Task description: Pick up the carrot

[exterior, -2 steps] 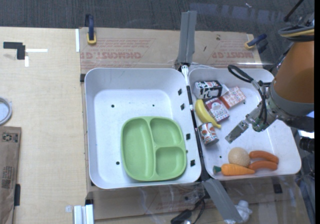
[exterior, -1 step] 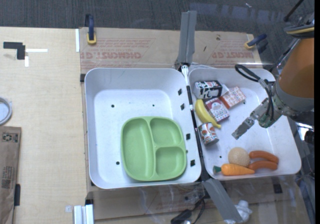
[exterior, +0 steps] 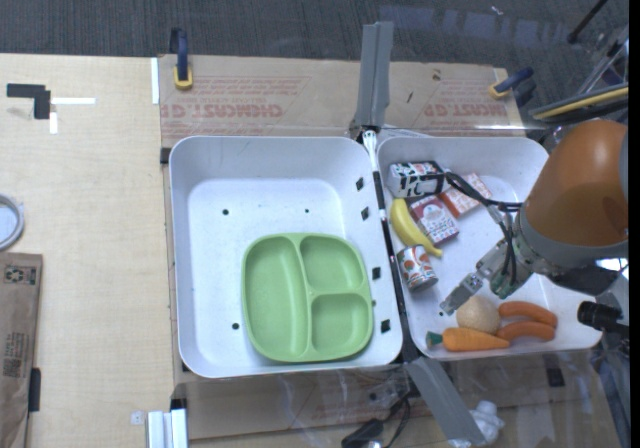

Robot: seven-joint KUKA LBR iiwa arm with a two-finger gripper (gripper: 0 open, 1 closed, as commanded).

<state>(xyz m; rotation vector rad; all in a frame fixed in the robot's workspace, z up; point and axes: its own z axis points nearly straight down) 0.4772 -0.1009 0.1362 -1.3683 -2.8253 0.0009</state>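
The carrot (exterior: pixel 476 340), orange with a small green stub at its left end, lies along the front wall of the right bin (exterior: pixel 540 151). A tan round potato (exterior: pixel 478 314) rests right behind it, touching it. My gripper (exterior: pixel 484 286) hangs low over the bin just behind the potato, a short way back from the carrot, at the end of the grey arm with its orange band (exterior: pixel 588 186). Nothing shows in the gripper.
Two more orange carrot-like pieces (exterior: pixel 527 320) lie right of the potato. A small can (exterior: pixel 418 268), a banana (exterior: pixel 407 226), red packets (exterior: pixel 437 217) and a black-and-white can (exterior: pixel 415 177) fill the bin's left and back. The left bin (exterior: pixel 200 236) holds a green divided plate (exterior: pixel 307 297).
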